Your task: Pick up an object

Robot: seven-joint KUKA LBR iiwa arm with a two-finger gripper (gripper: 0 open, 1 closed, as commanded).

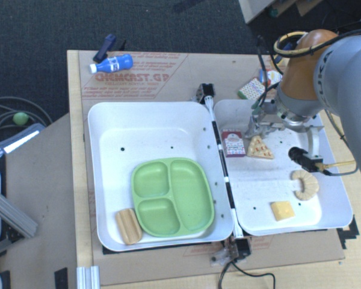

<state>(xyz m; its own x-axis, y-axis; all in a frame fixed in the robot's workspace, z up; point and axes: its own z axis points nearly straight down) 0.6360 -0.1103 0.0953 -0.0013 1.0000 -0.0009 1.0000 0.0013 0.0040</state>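
Two smooth white bins, tool grip unclear above ridged waffle wedge, curved croissant

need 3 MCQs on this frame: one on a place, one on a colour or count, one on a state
1. Where does the green tray lie?
A. left bin
B. right bin
C. on the bench outside both bins

2. How many compartments does the green tray have?
A. two
B. three
C. five

3. How does the blue-and-white bottle rest?
A. upright in the left bin
B. on its side on the bench beyond the bins
C. upright inside the right bin

Key:
1 A, it sits in the left bin beside a tan block.
2 B, two ridges split it into three wells.
3 B, it lies flat on the printed board above the left bin.
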